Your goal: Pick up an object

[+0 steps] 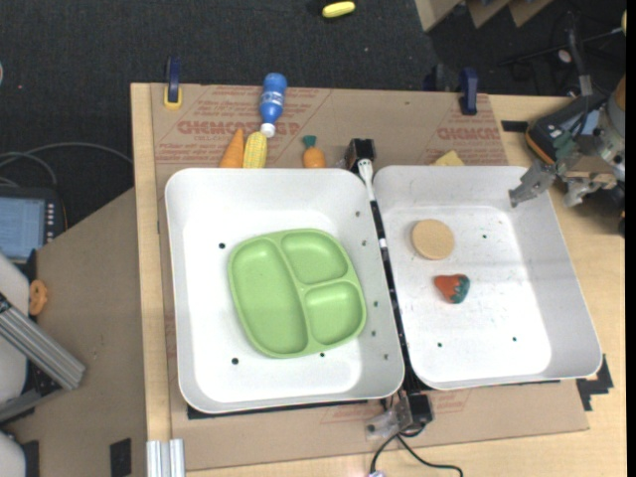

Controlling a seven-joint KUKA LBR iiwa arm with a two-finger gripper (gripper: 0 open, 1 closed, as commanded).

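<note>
Your pincer [524,193] sits at the upper right rim of the right bin [556,296], past that bin's far corner from the toy strawberry [452,288]; whether it is released or clenched you cannot tell from this angle, since the tips read only as a dark grey wedge.

Take the strawberry as your landmark. It lies on the right bin's floor, left of centre, red with a green cap, small and rounded, probably hard plastic: light, stiff, a little slick, and likely to roll if nudged. Close across its red body, not the cap. Just above it, apart from it, lies a tan disc [433,238], flat and matte like a cookie or wooden token; being so low to the floor, it looks harder to get fingers under.

Left of the strawberry, in the left bin [199,296], rests a glossy green divided plate [295,291] with three wells, wide and smooth, poor for a two-finger grip. Far above, on the cardboard, lie a toy corn cob [255,149], a small carrot [313,154] and a blue-capped bottle [272,100].
</note>
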